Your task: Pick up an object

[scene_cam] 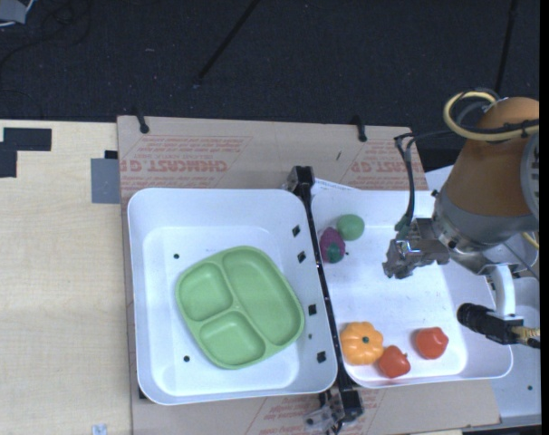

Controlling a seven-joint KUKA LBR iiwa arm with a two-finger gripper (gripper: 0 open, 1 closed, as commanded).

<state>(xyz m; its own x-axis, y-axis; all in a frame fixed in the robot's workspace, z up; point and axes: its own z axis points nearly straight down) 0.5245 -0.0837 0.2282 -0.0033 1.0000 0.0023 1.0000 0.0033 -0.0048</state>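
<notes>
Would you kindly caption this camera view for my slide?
Gripper above right bin of toy produce; green divided plate in left bin.

Even, diffuse overhead light; scene moderately bright. Two shallow white plastic bins brightest, slightly washed out, no hard glare. Soft faint shadow under green three-compartment plastic plate and small toy fruits. Dark floor beyond pale wooden desk underexposed, detail lost. Overall soft focus, low resolution; fine detail blurred.

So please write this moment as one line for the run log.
gripper: over right bin, holding nothing seen | in right bin: green ball, purple toy, orange pumpkin, two red toys | left bin: green divided plate
</notes>
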